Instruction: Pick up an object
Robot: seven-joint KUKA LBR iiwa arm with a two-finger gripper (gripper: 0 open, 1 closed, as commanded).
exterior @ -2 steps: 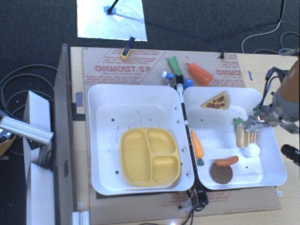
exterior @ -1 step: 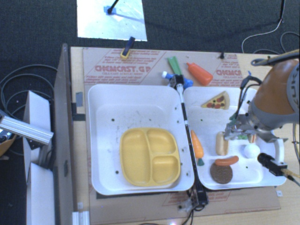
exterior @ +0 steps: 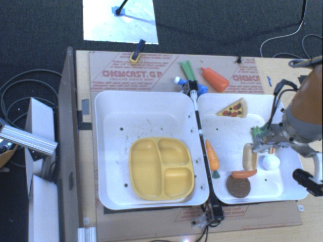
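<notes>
My gripper (exterior: pixel 261 144) hangs low over the right bin (exterior: pixel 282 110), near its right side. Just under and left of it lies a tan bun (exterior: pixel 248 158), with a white egg-like ball (exterior: pixel 271 161) at its right. A red sausage (exterior: pixel 243 174) and a brown round patty (exterior: pixel 238 186) lie toward the bin's front. A small green piece (exterior: pixel 256 132) shows right beside the gripper. I see nothing clearly held.
A pizza slice (exterior: pixel 233 108) lies at the right bin's back and a carrot (exterior: pixel 212 158) along its left wall. The left bin (exterior: pixel 116 115) holds a yellow divided plate (exterior: pixel 161 168). Behind the bins lie an orange toy (exterior: pixel 215 79) and a green one (exterior: pixel 187 70).
</notes>
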